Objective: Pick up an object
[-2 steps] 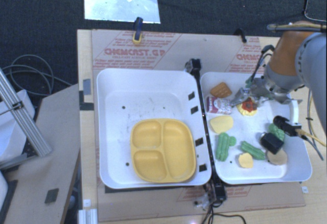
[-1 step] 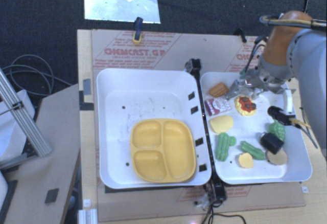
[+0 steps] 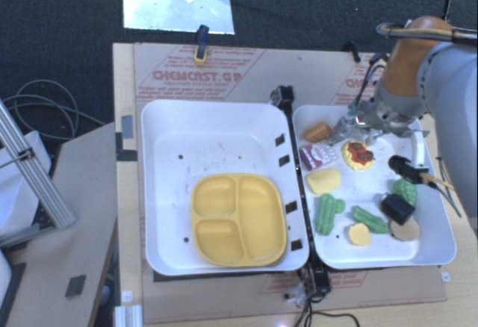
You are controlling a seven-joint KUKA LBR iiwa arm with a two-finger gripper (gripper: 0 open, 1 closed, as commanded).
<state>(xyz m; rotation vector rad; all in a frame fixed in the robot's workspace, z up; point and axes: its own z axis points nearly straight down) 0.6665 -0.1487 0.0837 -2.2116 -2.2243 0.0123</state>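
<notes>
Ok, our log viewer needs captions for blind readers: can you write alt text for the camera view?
A grey robot arm's gripper hovers over the right white bin, above toy foods including a green cactus and a small pizza. The left white bin holds a yellow divided tray.

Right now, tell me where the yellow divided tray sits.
The yellow divided tray lies in the left bin, toward its near right corner, close to the divider between the two bins.

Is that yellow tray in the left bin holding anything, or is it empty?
Empty. The yellow tray lies flat in the left bin, and all three of its compartments show bare yellow.
</notes>
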